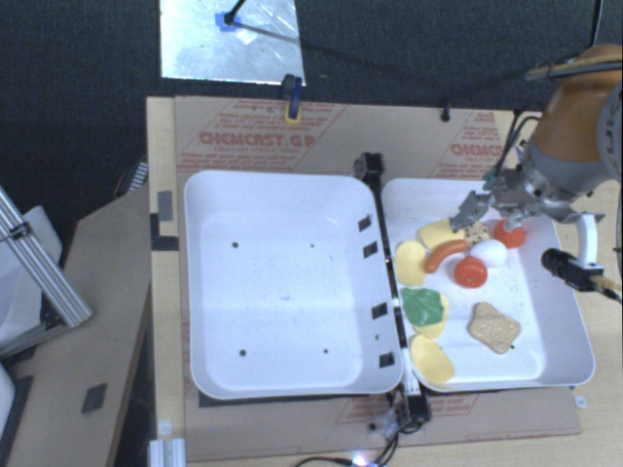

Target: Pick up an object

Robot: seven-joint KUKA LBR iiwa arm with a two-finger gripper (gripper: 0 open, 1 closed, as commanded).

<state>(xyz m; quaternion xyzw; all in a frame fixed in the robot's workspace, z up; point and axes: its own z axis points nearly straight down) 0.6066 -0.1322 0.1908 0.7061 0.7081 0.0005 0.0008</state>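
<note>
The right bin [569, 358] holds several toy foods. Among them are a red tomato [470, 273], a white egg [489, 253], an orange sausage [446, 252], a yellow wedge [438, 233] and a small dotted cracker [477, 232]. A green leafy piece [422, 305], a slice of bread [494, 327] and a yellow oval [432, 358] lie nearer the front. My gripper [484, 212] hangs over the far part of this bin, just above the cracker and beside a red piece [510, 233]. The view does not reveal anything held in it.
The left bin [195, 261] sits beside the right one, with black clips along the shared rim [375, 251]. Another yellow piece [410, 261] lies against that rim. A black fixture [574, 266] juts over the right bin's right edge. A shiny plate [229, 27] lies beyond the bench.
</note>
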